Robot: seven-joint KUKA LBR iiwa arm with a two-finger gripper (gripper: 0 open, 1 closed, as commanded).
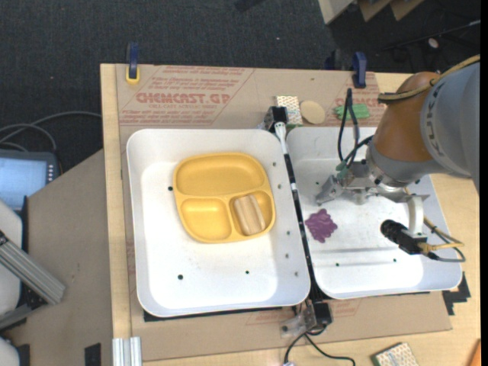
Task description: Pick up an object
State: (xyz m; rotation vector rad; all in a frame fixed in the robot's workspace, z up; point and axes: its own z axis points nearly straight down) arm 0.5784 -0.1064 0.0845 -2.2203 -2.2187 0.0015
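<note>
**Position.** The gripper point(329, 191) sits over the right bin point(366, 269), right of frame centre. The arm point(415, 128) enters from the right edge. It cannot be told whether the gripper is spread or closed, and nothing is seen held in it.

**Task item.** The nearest candidate is a lumpy purple object point(321, 224). It lies on the right bin's floor just below the gripper in the frame, apart from it and close to the bin's left wall. A tan block point(247, 213) lies in the lower right compartment of the yellow plate point(221, 175) in the left bin point(213, 273). It is farther off and hemmed in by the compartment rims.

**Recommended practice.** In my judgement the purple object is the sound choice. The gripper should be centred squarely over it before descending and should close across its narrower span. Its bumpy, irregular outline suggests an off-centre grasp would slip.

**Clearances.** The adjoining bin walls stand just left of the purple object and leave little margin on that side. There is open bin floor to its right and toward the lower frame. A straight lift looks unobstructed.
</note>
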